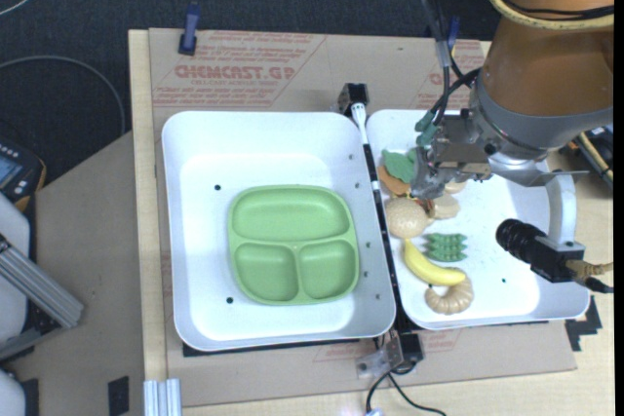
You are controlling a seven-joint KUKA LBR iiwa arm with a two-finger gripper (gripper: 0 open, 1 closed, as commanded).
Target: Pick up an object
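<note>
Pincer: lowered into right bin over clustered toy foods beside a pale round piece; grip state indeterminable. Placement suggested grasp attempt there.

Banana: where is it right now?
The banana lies in the right bin, near its front left corner. It sits just below the green toy and just above the tan ring-shaped piece, apart from the hand.
</note>
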